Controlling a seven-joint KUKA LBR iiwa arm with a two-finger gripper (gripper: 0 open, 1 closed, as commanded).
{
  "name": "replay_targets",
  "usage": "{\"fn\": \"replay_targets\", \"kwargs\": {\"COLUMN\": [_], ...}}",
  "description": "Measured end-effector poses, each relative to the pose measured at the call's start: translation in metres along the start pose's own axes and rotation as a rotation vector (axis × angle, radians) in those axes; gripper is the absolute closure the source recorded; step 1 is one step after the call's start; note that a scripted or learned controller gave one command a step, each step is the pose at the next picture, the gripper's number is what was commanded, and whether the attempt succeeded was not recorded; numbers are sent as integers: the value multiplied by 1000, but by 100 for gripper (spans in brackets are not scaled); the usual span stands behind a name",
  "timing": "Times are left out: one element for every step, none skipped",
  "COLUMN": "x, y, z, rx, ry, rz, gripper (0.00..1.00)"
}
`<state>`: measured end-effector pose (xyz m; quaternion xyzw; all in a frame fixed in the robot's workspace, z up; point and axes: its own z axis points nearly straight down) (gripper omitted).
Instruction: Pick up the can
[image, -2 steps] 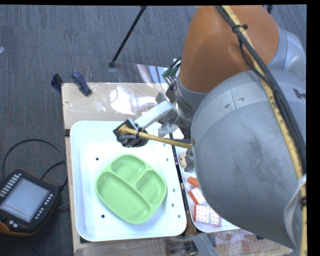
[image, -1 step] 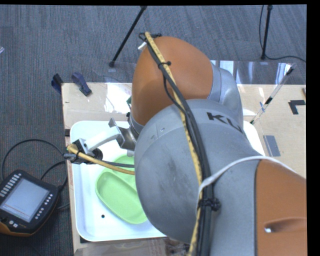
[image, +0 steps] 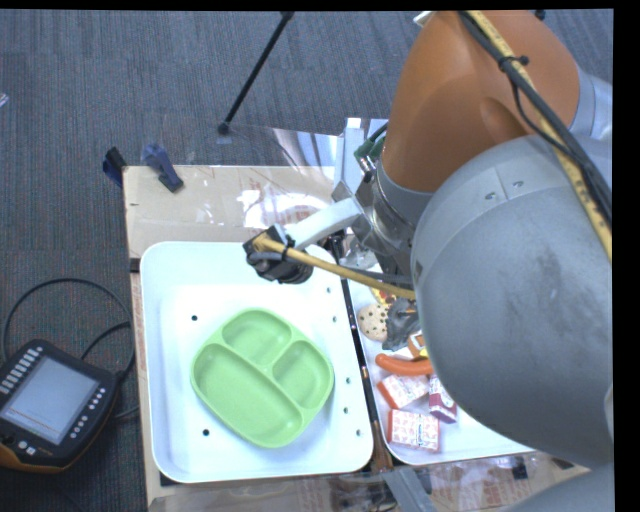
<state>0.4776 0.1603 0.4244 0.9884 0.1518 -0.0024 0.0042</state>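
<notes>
Even bright overhead light, no hard shadows. Left white bin (image: 170, 300) near clipped, rim detail washed out. Glare patch on clear plastic sheet (image: 275, 205) at upper centre. Arm (image: 520, 260) at right close to lens, soft, slightly blurred. Dark carpet (image: 60, 120) grainy, low contrast.

This is a robotics lab, not a home or a kitchen. A large grey and orange arm (image: 500, 200) fills the view from twelve to five o'clock, with a cable (image: 540, 100) running down its shell. A teach pendant (image: 50, 405) lies on the grey carpet (image: 80, 120) at eight o'clock, its cord looping above it. A thin black stand leg (image: 255, 70) crosses the carpet at twelve o'clock. Two white bins (image: 170, 300) sit side by side on a plain bench (image: 190, 200), holding a green plate (image: 262, 377) and toy food such as a sausage (image: 403, 365) and small cartons (image: 413, 428).
</notes>
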Motion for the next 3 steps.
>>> {"fn": "replay_targets", "kwargs": {"x": [2, -9, 24], "y": [-2, 86, -8], "z": [-7, -10, -11], "rx": [-8, 1, 0], "ry": [-8, -4, 1], "rz": [-6, 87, 73], "gripper": [100, 100, 100]}}
